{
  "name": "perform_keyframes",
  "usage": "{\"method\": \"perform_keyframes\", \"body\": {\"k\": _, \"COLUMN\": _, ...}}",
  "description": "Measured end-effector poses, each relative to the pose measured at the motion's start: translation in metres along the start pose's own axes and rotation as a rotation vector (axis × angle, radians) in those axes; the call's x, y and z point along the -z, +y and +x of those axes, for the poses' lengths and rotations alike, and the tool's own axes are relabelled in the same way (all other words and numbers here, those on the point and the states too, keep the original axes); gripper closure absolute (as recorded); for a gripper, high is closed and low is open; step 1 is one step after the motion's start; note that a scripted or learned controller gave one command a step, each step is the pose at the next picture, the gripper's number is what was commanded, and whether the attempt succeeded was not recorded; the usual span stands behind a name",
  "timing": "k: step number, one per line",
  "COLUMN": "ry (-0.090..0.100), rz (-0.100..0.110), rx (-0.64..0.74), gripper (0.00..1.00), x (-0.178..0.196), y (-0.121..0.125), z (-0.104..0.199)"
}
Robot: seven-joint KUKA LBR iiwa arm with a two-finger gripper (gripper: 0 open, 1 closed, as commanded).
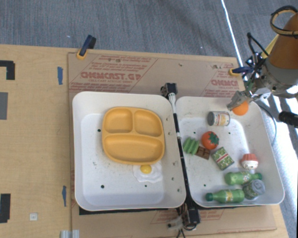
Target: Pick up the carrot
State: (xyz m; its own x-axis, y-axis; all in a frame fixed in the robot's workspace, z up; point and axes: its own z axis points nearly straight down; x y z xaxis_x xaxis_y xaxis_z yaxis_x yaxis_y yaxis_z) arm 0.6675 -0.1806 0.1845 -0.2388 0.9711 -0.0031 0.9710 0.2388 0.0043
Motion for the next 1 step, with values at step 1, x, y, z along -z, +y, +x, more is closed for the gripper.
{"method": "perform_keyframes", "body": {"k": 1, "ry": 0.005, "rz": 0.005, "rx": -0.088, "gripper": 1.00, "x": 0.0134, "y": -0.0133, "z": 0.1137}}
